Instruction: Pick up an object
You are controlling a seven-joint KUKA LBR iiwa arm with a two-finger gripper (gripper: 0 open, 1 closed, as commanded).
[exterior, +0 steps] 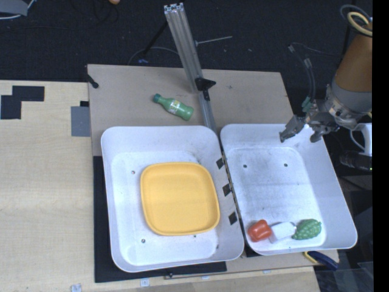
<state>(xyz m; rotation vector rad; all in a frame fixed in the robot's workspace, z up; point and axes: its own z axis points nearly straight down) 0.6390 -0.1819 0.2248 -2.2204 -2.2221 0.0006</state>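
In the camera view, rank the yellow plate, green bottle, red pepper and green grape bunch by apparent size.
1. yellow plate, by far the largest
2. green bottle
3. green grape bunch
4. red pepper
The last two look nearly alike, so their order is unsure.

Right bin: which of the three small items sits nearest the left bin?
The red one; the white one and the green one lie further right.

A yellow plate (180,198) lies in the left bin (115,163). The right bin (328,181) has a red toy (260,230), a white block (282,230) and a green toy (307,229) at its near edge. The gripper (302,131) hangs over its far corner, jaws apart with nothing between them. A green bottle (173,106) lies on the worktop (249,96).
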